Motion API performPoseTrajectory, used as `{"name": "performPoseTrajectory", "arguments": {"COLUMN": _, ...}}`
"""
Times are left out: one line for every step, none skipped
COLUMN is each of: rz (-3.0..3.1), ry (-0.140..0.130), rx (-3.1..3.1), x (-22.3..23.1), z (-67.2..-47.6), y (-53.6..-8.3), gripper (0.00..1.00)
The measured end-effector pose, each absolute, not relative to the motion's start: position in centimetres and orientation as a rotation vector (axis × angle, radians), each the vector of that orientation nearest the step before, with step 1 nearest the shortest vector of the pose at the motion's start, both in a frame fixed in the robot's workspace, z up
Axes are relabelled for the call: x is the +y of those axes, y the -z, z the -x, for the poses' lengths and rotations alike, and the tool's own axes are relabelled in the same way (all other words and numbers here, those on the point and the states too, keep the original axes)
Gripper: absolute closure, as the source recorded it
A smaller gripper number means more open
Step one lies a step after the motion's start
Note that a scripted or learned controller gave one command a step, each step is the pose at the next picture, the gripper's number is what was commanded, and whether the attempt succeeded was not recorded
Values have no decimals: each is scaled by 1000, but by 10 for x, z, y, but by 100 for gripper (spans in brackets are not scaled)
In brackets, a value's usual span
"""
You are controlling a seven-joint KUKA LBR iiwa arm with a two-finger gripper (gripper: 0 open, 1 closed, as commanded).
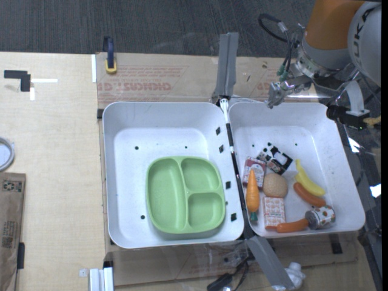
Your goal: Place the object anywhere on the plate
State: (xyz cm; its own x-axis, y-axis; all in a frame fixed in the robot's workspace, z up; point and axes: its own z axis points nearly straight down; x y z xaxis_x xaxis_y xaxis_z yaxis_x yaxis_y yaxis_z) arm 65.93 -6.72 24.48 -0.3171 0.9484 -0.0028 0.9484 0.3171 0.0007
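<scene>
A light green plate (185, 194) with three compartments lies in the left bin (121, 162). My gripper (280, 92) hangs over the back rim of the right bin (327, 138), far from the plate and up and to its right. The right bin holds a pile of toy food: an orange carrot (252, 190), a yellow banana (308, 177), a brown bun (274, 185), two reddish sausages (308, 194) (291, 225), a small can (320, 217) and a printed packet (273, 211). These all lie in front of the gripper.
A small pink carton (254, 171) and a black-and-white piece (277, 158) lie near the middle of the right bin. A grey post (227, 65) rises behind the divider between the bins. Cardboard (157, 77) covers the bench behind the left bin.
</scene>
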Motion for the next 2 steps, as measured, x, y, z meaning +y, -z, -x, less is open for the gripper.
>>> {"name": "performPoseTrajectory", "arguments": {"rz": -1711, "ry": 2, "rx": 2632, "x": -62, "z": -659, "y": -341, "gripper": 100}}
{"name": "performPoseTrajectory", "arguments": {"rz": -1127, "ry": 1, "rx": 2932, "x": 1, "z": -659, "y": -192, "gripper": 100}}
